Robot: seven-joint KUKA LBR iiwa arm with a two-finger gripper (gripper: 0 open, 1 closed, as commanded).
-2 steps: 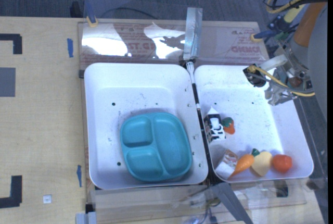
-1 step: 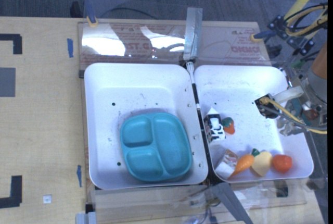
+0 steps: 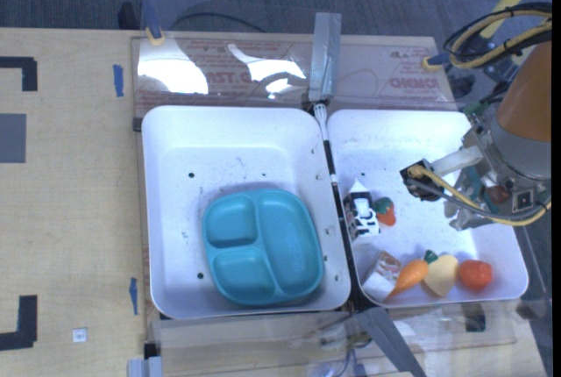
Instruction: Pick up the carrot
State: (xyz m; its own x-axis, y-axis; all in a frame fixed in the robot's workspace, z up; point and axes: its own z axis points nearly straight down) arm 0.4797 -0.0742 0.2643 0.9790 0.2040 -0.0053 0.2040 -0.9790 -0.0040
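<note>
- Bench (image 3: 61, 217): pale wood surface carrying two shallow white bins side by side. The left bin (image 3: 166, 147) and right bin (image 3: 386, 134) meet along a shared inner edge.
- Left bin: holds a teal divided plate (image 3: 261, 245) w/ three compartments, set toward the bin's front edge.
- Gripper (image 3: 473, 207): hangs over the right bin, close to its right edge and approx. midway between back and front edges. Whether it is open or closed cannot be told from this angle.
- Carrot (image 3: 408, 275): orange w/ green top, on the floor of the right bin near the front edge, approx. mid-width. It lies tilted, tip toward the front-left corner.
- Carrot vs. gripper: clearly apart. The carrot is nearer the front edge and nearer the inner edge than the gripper.
- Pale yellow item (image 3: 442, 273): just beside the carrot's top end, apparently touching it.
- Red-orange round item (image 3: 475, 275): next along, toward the front-right corner.
- White-and-brown item (image 3: 382, 268): by the carrot's tip.
- Black-and-white item (image 3: 360, 214): by the inner edge, w/ a small orange-and-green piece (image 3: 384, 212) beside it, possibly toy food.
</note>
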